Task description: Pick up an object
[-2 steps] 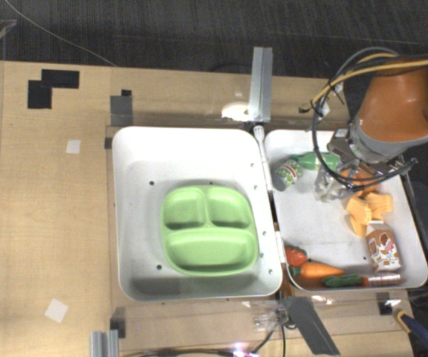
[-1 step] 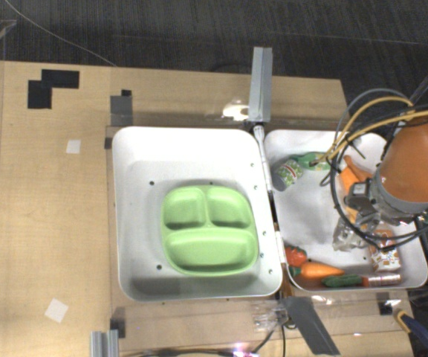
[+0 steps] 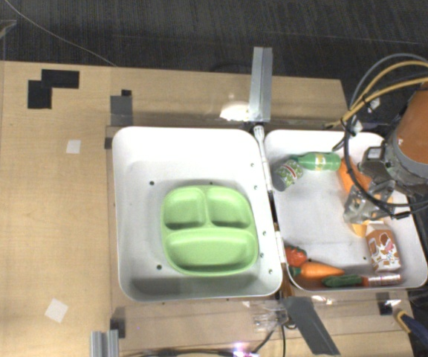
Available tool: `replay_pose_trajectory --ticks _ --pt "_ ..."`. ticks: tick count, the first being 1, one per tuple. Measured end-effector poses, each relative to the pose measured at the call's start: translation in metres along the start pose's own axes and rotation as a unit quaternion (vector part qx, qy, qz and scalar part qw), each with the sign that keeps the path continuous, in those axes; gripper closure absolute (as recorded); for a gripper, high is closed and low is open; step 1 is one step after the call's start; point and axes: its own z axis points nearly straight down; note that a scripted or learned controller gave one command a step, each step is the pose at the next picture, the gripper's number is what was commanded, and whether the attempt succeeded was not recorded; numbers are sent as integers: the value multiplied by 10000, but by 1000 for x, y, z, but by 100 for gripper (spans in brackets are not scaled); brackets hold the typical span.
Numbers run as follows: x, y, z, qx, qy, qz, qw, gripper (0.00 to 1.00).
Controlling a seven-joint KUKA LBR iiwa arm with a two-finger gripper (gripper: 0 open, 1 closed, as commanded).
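My gripper (image 3: pixel 359 210) hangs low over the right side of the right bin (image 3: pixel 310 207), under the orange-banded wrist (image 3: pixel 426 129). An orange object (image 3: pixel 345 178) lies just to its upper left, and a small yellow-orange piece (image 3: pixel 358 230) shows right below it. A green bottle (image 3: pixel 307 165) lies on its side at the bin's far end. A brown bottle with a pale label (image 3: pixel 383 249) rests near the right wall. A carrot (image 3: pixel 321 270) and a red item (image 3: pixel 296 256) lie along the near wall.
The left bin (image 3: pixel 136 199) holds a green divided plate (image 3: pixel 209 229). A metal post (image 3: pixel 261 84) stands behind the wall between the bins. Cables (image 3: pixel 381 80) loop above the arm at the right.
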Motion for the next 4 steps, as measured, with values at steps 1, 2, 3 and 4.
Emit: replay_pose_trajectory --ticks 1,2,3,4 --pt "1 1 3 -33 4 7 10000 0" --pt "33 -40 87 62 -33 -846 9964 0" --pt "29 -54 109 24 -7 -805 9968 0" --pt "29 -15 109 12 -3 -597 9982 0"
